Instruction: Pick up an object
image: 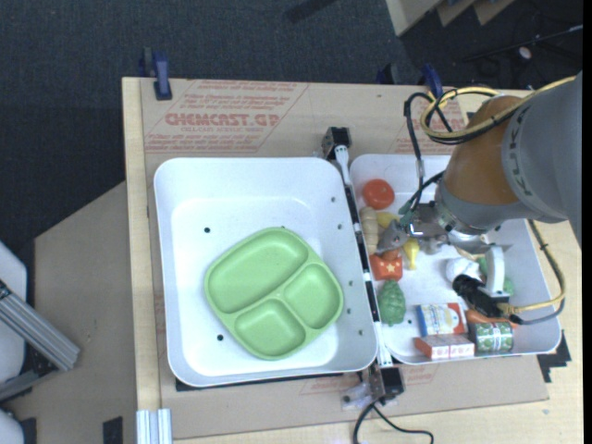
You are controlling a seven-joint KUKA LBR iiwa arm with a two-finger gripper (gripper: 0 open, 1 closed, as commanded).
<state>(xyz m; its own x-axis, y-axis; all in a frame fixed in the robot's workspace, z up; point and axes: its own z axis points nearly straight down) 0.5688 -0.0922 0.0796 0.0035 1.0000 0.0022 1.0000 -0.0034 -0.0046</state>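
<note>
On the wooden bench (259,118), the gripper (407,232), finger state hidden, hovers beside a small orange-red plastic block (387,267), likely light, rigid, graspable across its sides.

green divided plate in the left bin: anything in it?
Empty. The green divided plate lies flat in the left bin; all three compartments show bare.
</note>
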